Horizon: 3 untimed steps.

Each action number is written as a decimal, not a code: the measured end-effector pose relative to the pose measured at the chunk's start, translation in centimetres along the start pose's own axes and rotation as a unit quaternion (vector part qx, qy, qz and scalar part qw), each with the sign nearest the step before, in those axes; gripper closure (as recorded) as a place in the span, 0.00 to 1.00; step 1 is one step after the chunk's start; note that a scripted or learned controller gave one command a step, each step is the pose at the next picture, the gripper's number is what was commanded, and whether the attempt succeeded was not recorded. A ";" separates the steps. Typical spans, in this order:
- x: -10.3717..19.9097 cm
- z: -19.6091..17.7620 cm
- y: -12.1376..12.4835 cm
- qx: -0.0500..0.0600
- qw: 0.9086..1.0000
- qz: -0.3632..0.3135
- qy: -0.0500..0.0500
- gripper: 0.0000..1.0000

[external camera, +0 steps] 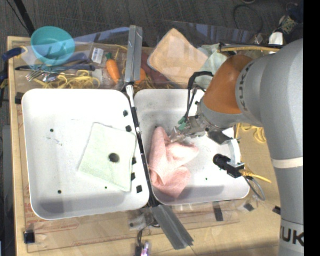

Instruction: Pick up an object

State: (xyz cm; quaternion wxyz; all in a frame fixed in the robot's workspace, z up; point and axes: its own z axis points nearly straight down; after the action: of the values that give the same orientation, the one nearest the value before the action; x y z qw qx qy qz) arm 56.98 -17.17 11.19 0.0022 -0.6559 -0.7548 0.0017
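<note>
A crumpled pink cloth (167,164) lies in the right bin (213,188), toward its left wall. My gripper (182,132) is low in that bin, right at the cloth's upper right edge and touching it or nearly so. In the left bin (53,196) a pale green cloth (104,156) lies flat with a small dark round object (113,157) on top of it.
Behind the bins sit a teal bowl (52,43), yellow rubber bands (74,80), an orange carrot-like item (112,70) and a tan sponge-like pad (173,56). A black clip (228,165) and cables hang off the arm over the right bin's right side.
</note>
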 end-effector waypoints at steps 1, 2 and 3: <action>0.0 0.0 0.0 0.000 1.000 0.000 0.000 0.00; -0.7 2.0 0.0 -0.001 1.000 -0.019 0.001 0.00; -0.6 0.9 0.1 -0.001 1.000 -0.022 0.001 1.00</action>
State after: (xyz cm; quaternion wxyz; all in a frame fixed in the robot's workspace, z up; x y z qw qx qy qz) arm 57.13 -17.77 10.24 0.0024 -0.6392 -0.7691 0.0007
